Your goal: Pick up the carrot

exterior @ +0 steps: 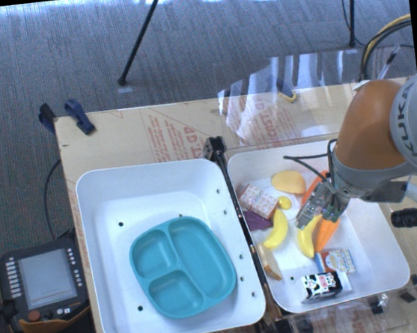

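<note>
Grey carpet surrounds the cardboard-covered surface (151,131), which bears 2 shallow white bins side by side. On the carpet stand thin black tripod legs (139,35), and a grey handheld control pendant with a screen (43,284) lies at the left.

The left white plastic bin (100,205) holds a turquoise 3-compartment plate (182,267). The right white plastic bin (387,268) is crowded. The orange tapered carrot (324,232) lies near its middle, partly under the gripper (318,207), which hangs directly over its upper part; whether the fingers are apart or closed cannot be told. Just beside the carrot's left are 2 yellow bananas, one curved (277,230) and one shorter (306,242), the shorter touching it. A yellow rounded piece of fruit (289,182) lies above them, and a small pink-and-white patterned box (255,198) sits on something purple (256,218). Below the carrot are a small carton with an orange and white label (339,260) and a black-and-white cow-patterned carton (323,285); their print is too small to read.

Red lettering on the cardboard is mirrored and unreadable.
</note>
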### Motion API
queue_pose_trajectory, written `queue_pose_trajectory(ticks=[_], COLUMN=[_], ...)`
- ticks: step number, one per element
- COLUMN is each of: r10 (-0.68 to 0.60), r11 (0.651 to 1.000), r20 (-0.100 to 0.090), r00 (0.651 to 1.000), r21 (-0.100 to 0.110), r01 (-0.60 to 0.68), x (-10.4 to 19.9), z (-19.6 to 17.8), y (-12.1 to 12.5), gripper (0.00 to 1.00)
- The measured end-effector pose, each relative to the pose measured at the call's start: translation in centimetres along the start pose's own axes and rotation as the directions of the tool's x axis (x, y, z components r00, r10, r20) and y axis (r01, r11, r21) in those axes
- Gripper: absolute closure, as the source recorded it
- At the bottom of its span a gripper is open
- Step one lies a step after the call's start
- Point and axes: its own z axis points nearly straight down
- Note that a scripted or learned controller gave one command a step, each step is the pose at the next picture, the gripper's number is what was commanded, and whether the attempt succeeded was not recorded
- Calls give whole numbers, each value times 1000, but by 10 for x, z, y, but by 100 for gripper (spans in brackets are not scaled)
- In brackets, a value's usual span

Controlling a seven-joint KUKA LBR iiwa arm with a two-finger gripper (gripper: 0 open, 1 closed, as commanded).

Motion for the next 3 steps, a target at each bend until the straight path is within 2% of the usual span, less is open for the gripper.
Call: queue_pose_trajectory(ticks=[1,2,3], r10=[15,-63,-18], r11=[1000,998,1000], r20=[4,4,11], r00=[1000,998,1000], r21=[-6,-3,-3], r01=[-15,63,18], x=[35,32,-14], z=[-87,46,-70], y=[43,10,-53], gripper=[100,100,100])
